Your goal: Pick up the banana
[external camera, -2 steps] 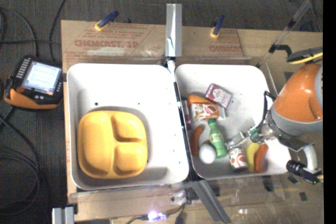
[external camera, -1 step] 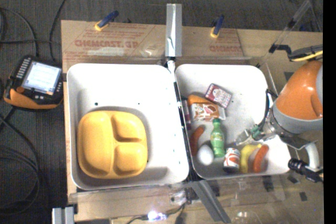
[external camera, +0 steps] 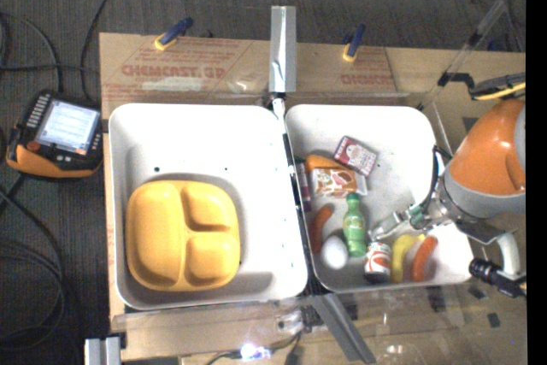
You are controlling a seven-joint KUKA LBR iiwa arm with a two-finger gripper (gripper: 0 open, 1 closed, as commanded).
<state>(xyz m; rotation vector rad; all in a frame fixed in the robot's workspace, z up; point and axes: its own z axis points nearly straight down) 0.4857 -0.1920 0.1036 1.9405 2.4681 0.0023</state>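
The yellow banana (external camera: 402, 257) lies near the front right corner of the right bin (external camera: 427, 126), between a small red and white can (external camera: 376, 261) and an orange-red sausage-shaped piece (external camera: 424, 257). My gripper (external camera: 396, 224) hangs low just above and behind the banana, reaching in from the right under the orange wrist band (external camera: 491, 158). Nothing shows in its grasp.
The right bin also holds a green bottle (external camera: 355, 223), a white egg (external camera: 335, 252), a brown sausage (external camera: 320, 223), a snack pack (external camera: 333, 180) and a maroon packet (external camera: 355, 155). A yellow divided plate (external camera: 183, 233) sits in the left bin (external camera: 171, 120).
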